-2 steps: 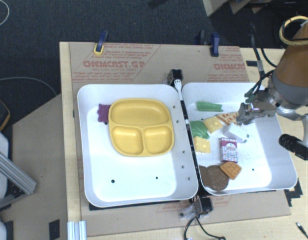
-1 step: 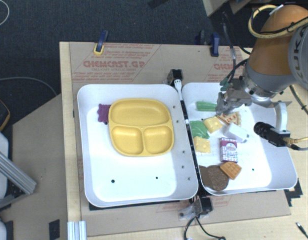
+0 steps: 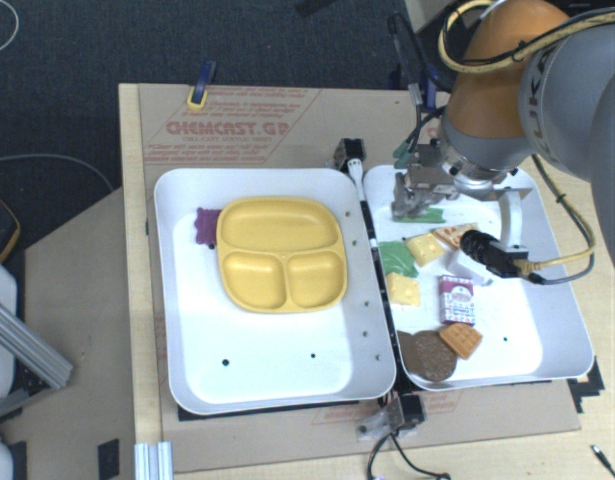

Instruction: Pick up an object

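Note:
My gripper (image 3: pixel 415 200) hangs low over the far left corner of the right bin (image 3: pixel 552 360), and a small green piece (image 3: pixel 432 214) shows just beneath it. Several toy foods lie in the bin in front of it: a green block (image 3: pixel 395 258), a yellow wedge (image 3: pixel 424 248), a yellow cheese piece (image 3: pixel 404 290), an orange-striped slice (image 3: pixel 452 235), a maroon packet (image 3: pixel 457 300), an orange cracker (image 3: pixel 461 340) and a brown disc (image 3: pixel 428 355). The view shows nothing held.
The left bin (image 3: pixel 267 373) holds a yellow divided tray (image 3: pixel 282 251) with a purple item (image 3: pixel 206 225) at its left edge. The rims of the two bins meet along the middle. The arm's orange band and grey body loom over the right bin's far side.

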Controlling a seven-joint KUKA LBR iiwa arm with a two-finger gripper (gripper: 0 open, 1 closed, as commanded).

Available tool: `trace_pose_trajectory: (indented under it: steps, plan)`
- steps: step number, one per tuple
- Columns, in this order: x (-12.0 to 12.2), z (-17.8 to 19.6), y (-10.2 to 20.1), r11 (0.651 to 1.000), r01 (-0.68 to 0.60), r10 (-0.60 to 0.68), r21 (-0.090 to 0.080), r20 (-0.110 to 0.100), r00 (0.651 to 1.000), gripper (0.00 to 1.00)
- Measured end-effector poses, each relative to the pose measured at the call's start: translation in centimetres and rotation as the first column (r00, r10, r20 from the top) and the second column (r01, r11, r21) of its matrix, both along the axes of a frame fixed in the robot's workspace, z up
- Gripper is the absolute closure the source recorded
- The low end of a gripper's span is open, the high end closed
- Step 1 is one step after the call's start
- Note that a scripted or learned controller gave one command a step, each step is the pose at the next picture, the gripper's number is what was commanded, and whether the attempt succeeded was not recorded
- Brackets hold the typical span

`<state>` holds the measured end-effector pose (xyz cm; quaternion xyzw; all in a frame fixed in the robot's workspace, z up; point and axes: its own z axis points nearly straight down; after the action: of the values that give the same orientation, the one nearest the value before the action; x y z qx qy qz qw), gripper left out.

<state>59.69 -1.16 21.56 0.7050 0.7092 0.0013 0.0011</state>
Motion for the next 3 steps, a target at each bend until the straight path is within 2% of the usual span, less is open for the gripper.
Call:
trace_pose_trajectory:
  steps: [2,3]
  plan:
    - [-0.3,1.7,-0.4,1.000,0.006,-0.006,-0.001,0.001,1.000,1.00]
    - [0.4,1.5,0.6,1.000,0.005,-0.005,-0.001,0.000,1.000,1.00]
